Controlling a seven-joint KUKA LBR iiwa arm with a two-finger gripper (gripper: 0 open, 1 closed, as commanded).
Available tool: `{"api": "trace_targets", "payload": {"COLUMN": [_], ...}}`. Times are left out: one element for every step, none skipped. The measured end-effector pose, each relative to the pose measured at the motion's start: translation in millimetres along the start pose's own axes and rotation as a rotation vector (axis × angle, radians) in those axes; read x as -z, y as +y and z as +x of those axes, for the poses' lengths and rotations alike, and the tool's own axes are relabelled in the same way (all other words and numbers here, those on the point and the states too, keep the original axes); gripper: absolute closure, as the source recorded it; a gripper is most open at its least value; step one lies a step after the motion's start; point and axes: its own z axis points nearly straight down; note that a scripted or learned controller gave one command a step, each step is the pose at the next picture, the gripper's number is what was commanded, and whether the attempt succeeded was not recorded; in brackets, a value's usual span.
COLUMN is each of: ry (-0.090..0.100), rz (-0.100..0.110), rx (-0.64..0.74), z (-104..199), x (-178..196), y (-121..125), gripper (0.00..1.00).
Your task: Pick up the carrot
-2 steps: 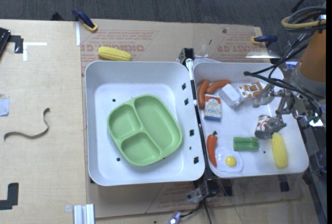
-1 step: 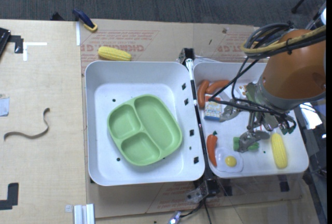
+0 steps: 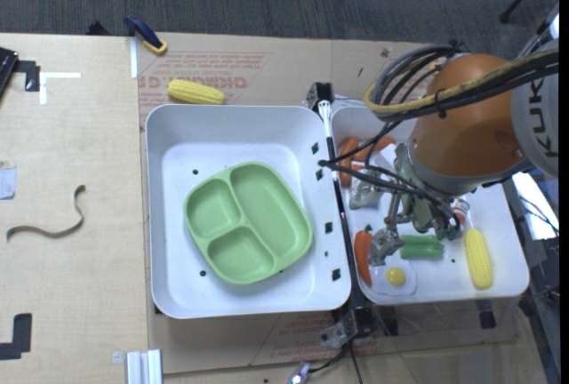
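A rounded orange band [image 3: 467, 120] is being shown above the grey wrist, with black and yellow cables [image 3: 418, 76] being looped over it.

I am reaching in from the right over the right bin [image 3: 507, 284], my gripper [image 3: 384, 247] hanging just beside the carrot [image 3: 363, 256] at the bin's left wall. A green vegetable [image 3: 421, 248], a corn cob [image 3: 478, 257] and a fried egg [image 3: 395, 276] are lying nearby. The left bin [image 3: 169, 196] is holding a green divided plate [image 3: 248, 222].
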Motion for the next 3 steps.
{"api": "trace_targets", "payload": {"ry": [-0.003,0.000,0.001], "rz": [0.001,0.000,0.000], "rx": [-0.331,-0.218,-0.236], "z": [-92.2,-34.4,-23.4], "x": [-1.0,-1.1,-75.5], "y": [8.6,74.6,127.8], "gripper": [0.00,0.00,0.00]}}
